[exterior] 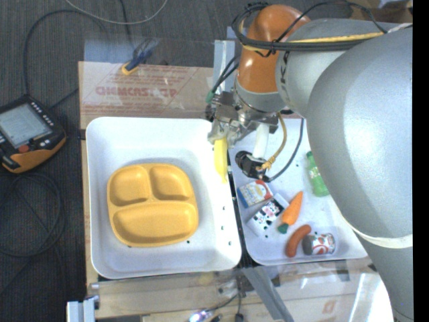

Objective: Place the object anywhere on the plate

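My gripper (220, 138) pinches the top of a yellow banana (220, 158) that hangs over the left bin's (100, 139) right edge. The plate (153, 204) lies toward eight o'clock; I should carry it level, centre over a compartment, then release low.

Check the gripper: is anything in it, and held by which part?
The gripper appears to hold a yellow banana-like object by its top end; the rest hangs down over the rim between the two bins, right of the plate.
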Robot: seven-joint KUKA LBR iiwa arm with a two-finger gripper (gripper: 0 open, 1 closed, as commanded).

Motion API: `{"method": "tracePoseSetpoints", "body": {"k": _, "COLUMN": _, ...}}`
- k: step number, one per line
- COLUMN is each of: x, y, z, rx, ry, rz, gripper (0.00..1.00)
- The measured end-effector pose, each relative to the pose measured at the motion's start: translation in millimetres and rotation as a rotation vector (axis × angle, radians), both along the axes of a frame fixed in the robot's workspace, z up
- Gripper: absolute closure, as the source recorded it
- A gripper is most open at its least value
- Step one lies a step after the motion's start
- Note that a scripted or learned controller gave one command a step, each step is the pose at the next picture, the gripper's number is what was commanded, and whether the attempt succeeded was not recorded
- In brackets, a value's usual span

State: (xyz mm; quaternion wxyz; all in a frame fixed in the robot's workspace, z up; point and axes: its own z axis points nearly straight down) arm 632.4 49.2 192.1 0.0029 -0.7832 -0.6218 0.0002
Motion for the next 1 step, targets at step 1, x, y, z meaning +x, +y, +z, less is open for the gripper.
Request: {"method": "tracePoseSetpoints", "body": {"k": 1, "x": -3.4, "y": 50.3, "z": -7.6, "rx": -0.008, "ry": 0.001, "rz": 0.035, "gripper": 1.0}}
